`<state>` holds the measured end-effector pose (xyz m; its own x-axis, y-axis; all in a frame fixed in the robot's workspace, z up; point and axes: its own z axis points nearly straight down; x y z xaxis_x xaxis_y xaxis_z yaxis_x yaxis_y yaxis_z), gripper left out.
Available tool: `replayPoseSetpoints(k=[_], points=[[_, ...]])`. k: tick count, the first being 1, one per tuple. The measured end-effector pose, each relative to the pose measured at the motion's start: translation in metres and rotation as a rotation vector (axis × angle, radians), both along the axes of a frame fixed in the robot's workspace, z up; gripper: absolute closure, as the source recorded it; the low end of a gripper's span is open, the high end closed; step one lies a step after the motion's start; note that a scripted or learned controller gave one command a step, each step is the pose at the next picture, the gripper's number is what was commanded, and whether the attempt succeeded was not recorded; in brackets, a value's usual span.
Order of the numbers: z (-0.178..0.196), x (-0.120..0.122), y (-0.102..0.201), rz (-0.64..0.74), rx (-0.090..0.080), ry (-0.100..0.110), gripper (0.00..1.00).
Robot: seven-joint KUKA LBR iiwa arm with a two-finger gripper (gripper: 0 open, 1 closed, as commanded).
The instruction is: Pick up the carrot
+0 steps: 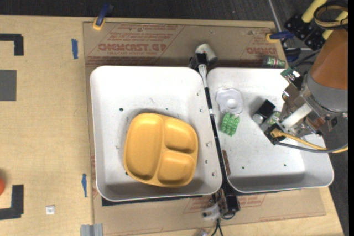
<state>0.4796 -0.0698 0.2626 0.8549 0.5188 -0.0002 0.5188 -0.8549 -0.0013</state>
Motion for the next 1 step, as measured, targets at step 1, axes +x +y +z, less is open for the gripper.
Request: replayPoseSetpoints(k=[1], points=[[-0.1357,0.0452,-0.0681,0.291,0.001,0.002,1.00]])
